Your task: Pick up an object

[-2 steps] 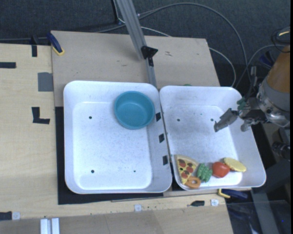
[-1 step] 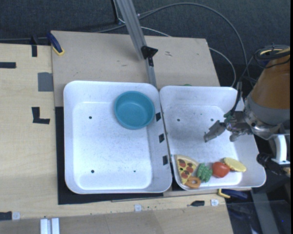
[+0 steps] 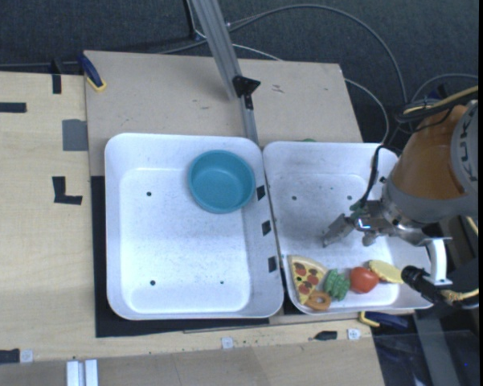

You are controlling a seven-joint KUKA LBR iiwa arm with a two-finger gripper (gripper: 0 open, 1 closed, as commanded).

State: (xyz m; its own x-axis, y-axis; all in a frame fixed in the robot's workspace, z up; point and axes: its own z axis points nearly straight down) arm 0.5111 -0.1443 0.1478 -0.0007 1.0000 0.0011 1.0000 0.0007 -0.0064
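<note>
Blue bowl (image 3: 221,181) sits in the left bin (image 3: 128,240). At the right bin's (image 3: 313,175) lower edge lie a pizza slice (image 3: 307,278), a green piece (image 3: 336,282), a tomato (image 3: 363,279) and a banana (image 3: 385,271). The hand (image 3: 341,230) hovers above them, released, grasping nothing.

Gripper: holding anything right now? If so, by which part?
Nothing held. The gripper hangs open over bare floor of the right bin, apart from the toy food along its front edge.
</note>
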